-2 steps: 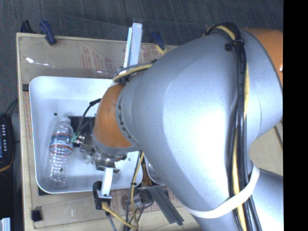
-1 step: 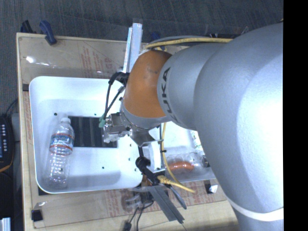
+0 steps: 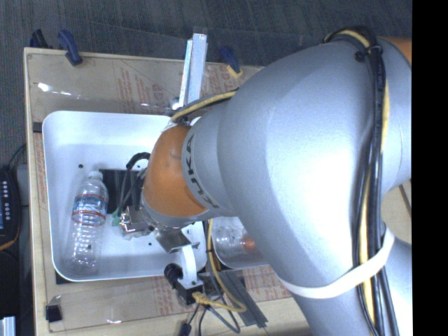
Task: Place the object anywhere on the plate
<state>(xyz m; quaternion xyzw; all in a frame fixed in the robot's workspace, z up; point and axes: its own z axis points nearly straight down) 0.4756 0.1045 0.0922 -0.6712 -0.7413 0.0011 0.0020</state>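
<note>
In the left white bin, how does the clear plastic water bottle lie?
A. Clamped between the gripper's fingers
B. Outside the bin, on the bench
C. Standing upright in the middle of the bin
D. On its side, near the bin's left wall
D: the water bottle lies on its side inside the left white bin, beside its left wall.
</note>
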